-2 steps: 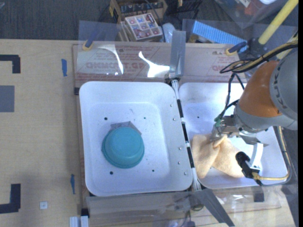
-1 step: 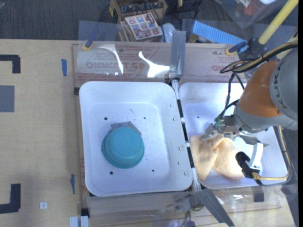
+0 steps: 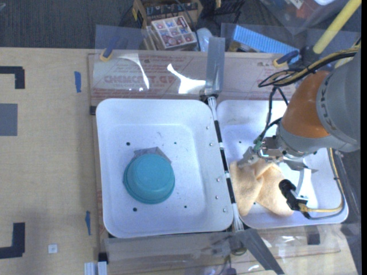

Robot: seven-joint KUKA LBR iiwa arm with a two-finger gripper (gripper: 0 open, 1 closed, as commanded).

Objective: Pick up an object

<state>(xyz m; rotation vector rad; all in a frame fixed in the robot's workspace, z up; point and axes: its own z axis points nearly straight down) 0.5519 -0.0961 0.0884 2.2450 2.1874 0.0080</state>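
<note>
The wooden desk [image 3: 46,171] carries two white bins side by side. The left bin [image 3: 114,116] holds an upturned teal bowl [image 3: 149,179] over a grey scrap. The right bin [image 3: 241,119] holds a crumpled yellow cloth [image 3: 258,189] at its near left. The end effector [image 3: 259,155] sits at the cloth's upper edge; whether it is spread or pinching cannot be told.

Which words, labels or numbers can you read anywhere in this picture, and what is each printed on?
Faint red lettering on the clear sheet behind the left bin: too washed out by glare to read.
Printed box on the floor beyond the bench: a colourful pattern, any text too small to read.
The teal bowl and yellow cloth carry no text.
</note>
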